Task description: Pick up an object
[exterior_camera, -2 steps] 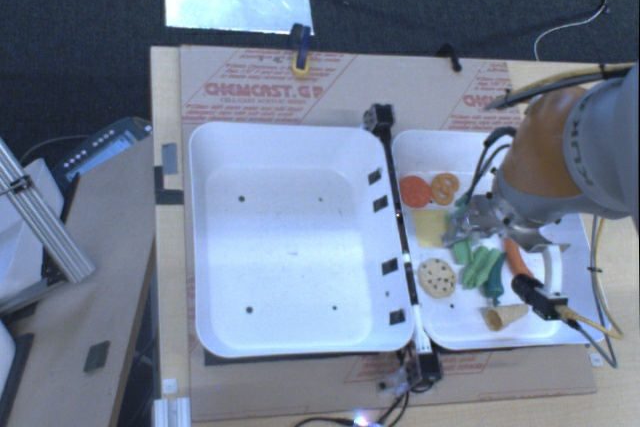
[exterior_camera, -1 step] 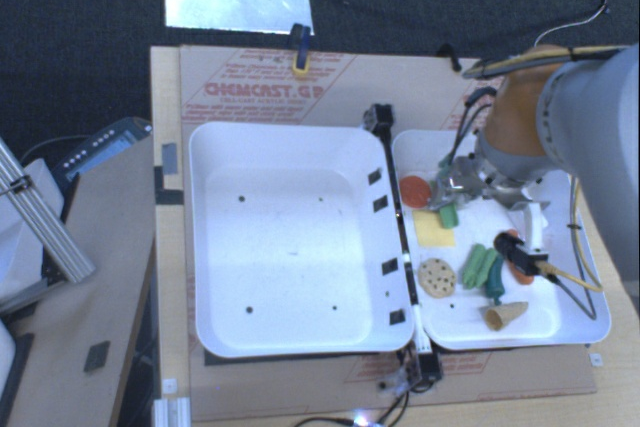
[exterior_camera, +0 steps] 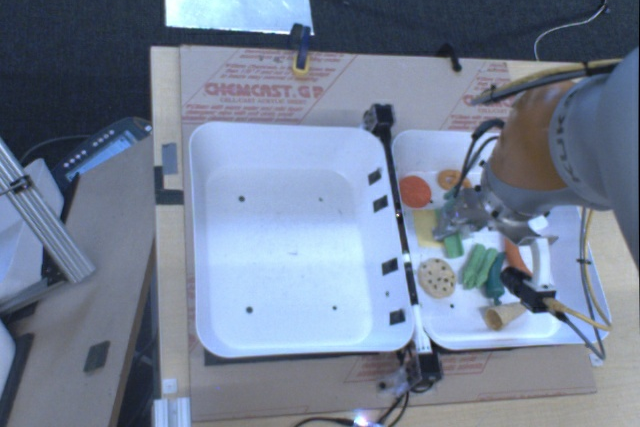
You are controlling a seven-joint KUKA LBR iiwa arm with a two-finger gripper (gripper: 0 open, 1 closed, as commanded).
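Grey pincer point(exterior_camera: 452, 227) low in the right bin point(exterior_camera: 570, 330) (among toy food); grip unreadable.

Both white bins look like smooth moulded plastic, the left bin point(exterior_camera: 290, 245) with a faint sheen, the right bin point(exterior_camera: 560, 315) likewise. Under them lies a sheet point(exterior_camera: 270, 85) of matt tan cardboard or paper with red print. The arm point(exterior_camera: 590, 135) has a smooth grey shell and a glossy orange band point(exterior_camera: 530, 140). The backdrop point(exterior_camera: 80, 15) looks like dark, rough cloth.
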